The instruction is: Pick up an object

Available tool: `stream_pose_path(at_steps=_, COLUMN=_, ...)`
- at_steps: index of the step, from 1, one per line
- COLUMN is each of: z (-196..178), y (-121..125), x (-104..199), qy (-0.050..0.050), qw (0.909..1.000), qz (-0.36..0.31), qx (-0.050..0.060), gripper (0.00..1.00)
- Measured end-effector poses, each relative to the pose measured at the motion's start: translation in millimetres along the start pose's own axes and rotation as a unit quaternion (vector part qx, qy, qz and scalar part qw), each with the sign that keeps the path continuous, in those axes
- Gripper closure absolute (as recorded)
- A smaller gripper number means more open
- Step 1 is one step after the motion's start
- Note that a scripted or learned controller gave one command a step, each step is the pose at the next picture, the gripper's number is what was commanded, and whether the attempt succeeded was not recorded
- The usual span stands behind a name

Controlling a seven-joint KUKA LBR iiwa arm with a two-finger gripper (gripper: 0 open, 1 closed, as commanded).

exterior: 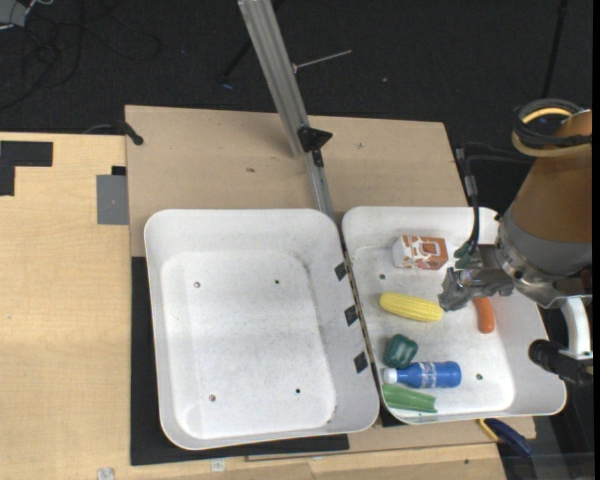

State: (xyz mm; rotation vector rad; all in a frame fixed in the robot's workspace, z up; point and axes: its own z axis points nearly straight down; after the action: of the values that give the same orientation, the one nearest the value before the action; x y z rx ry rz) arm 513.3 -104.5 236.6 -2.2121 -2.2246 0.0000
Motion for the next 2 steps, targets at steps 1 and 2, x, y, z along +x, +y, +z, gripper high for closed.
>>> stream_pose_path(at_steps=1, z=2.4, y=-12.1, x=49.7, qy=0.0, qw=1.0, qz=0.001, qx=0.001, gripper=1.0)
stream_pose_path(at_steps=2, z=-4.4, y=-10.8, x=96.9, qy=0.0, qw=1.0, qz=0.001, qx=0.0, gripper=1.0)
